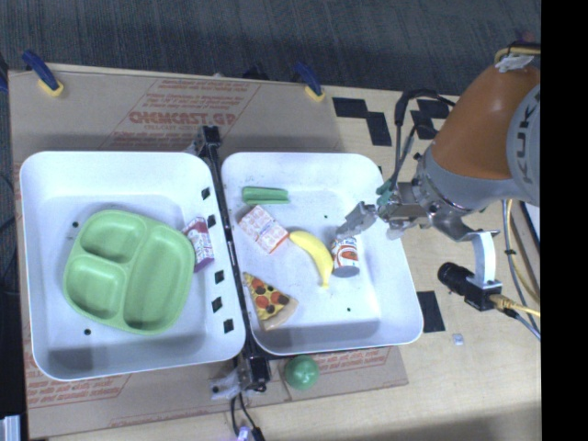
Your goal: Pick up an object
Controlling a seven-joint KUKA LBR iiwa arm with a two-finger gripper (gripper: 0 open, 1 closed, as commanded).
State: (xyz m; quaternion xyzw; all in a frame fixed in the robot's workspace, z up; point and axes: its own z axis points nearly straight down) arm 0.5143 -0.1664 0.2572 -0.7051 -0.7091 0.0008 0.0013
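green tray (129,269) in left bin (37,246), banana (314,254), can (346,255) in right bin (390,310), jaws state unclear

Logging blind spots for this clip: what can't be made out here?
- Hand: blurred and small in the camera view; finger state unclear, and whether it touches the can.
- Can label: too small to read.
- Packet: partly behind the bin wall.
- Green ball: partly hidden by the bin rim.
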